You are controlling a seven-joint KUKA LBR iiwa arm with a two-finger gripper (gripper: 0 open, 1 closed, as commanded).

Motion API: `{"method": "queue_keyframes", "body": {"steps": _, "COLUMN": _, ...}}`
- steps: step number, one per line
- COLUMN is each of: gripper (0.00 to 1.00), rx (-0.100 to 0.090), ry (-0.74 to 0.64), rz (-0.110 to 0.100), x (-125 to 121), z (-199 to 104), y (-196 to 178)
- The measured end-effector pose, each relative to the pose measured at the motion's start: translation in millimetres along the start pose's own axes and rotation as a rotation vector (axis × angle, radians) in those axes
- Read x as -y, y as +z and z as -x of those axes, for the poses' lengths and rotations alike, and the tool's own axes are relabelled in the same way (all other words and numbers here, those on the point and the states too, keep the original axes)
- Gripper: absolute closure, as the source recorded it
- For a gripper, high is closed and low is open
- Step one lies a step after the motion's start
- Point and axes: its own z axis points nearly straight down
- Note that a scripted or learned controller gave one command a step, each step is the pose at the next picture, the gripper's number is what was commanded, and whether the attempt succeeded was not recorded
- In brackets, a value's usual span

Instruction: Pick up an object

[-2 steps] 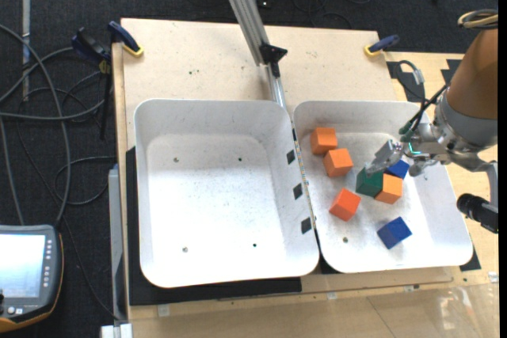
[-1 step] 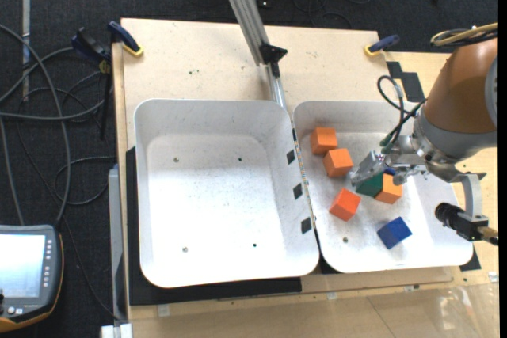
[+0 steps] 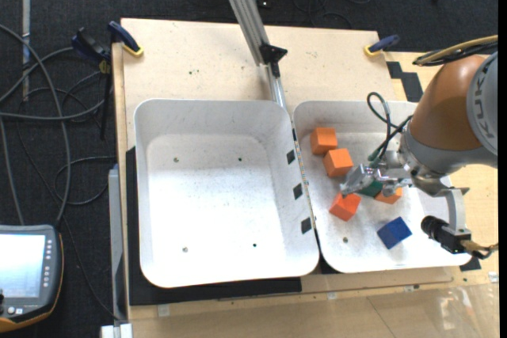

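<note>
The right bin (image 3: pixel 313 121) holds several blocks. Two orange blocks (image 3: pixel 323 140) (image 3: pixel 338 162) lie near its left wall, one behind the other. A third orange block (image 3: pixel 344 206) sits closer to the front, and a blue block (image 3: pixel 394 233) lies at the front right. My gripper (image 3: pixel 366 180) hangs low over the middle of this bin, just right of the third orange block. A small green object (image 3: pixel 370 188) shows right under it, and another orange block (image 3: pixel 388 196) peeks out beside it, partly hidden by the wrist.
The left bin (image 3: pixel 158 123) stands beside the right one, sharing a raised middle wall (image 3: pixel 299 186). A slanted metal rail (image 3: pixel 245 4) reaches down to the bins from the back. The arm's bulk covers the right bin's far right side.
</note>
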Motion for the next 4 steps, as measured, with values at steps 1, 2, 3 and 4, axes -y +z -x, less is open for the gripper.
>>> {"method": "queue_keyframes", "body": {"steps": 1, "gripper": 0.00, "rx": 0.003, "ry": -0.003, "rz": 0.015, "x": -3.6, "z": 0.3, "y": 28.5}}
{"method": "queue_keyframes", "body": {"steps": 2, "gripper": 1.00, "rx": 0.002, "ry": 0.000, "rz": 0.009, "x": -2.0, "z": 0.1, "y": 22.7}}
{"method": "queue_keyframes", "body": {"steps": 3, "gripper": 1.00, "rx": 0.003, "ry": -0.002, "rz": 0.011, "x": -1.2, "z": 1.5, "y": -20.0}}
{"method": "queue_keyframes", "body": {"steps": 4, "gripper": 1.00, "rx": 0.002, "ry": -0.003, "rz": 0.011, "x": 5.3, "z": -2.6, "y": -68.1}}
